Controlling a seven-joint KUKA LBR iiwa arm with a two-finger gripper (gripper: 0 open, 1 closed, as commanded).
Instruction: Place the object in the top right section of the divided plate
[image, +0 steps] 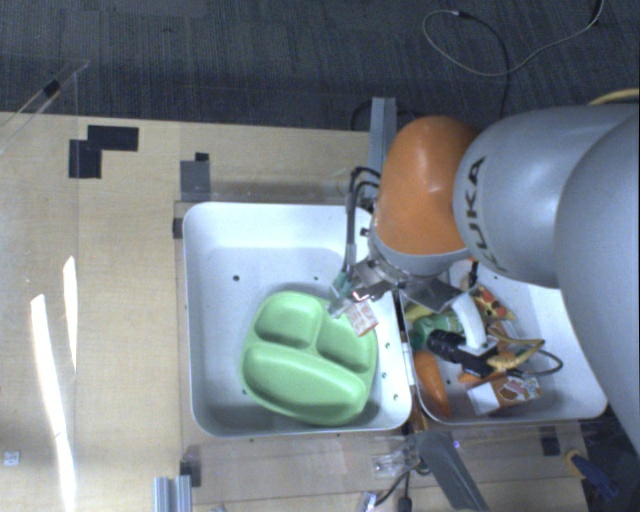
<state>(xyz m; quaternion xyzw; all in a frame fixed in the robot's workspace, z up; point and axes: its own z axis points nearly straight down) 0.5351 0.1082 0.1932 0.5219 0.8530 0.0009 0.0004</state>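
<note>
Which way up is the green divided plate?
Upside down: the green divided plate shows three bulging humps instead of hollow sections, lying in the left bin.

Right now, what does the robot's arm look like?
The arm is big, round and smooth grey, with a bright orange band above the wrist. Dark KUKA lettering runs along the grey shell. A thin dark cable hangs beside the wrist, running down to the gripper, which is small, with metal parts.

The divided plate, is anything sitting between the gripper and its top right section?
Nothing visible blocks it. The gripper hangs right at the top right section of the green divided plate in the left bin, with a small tagged object at its tip.
</note>
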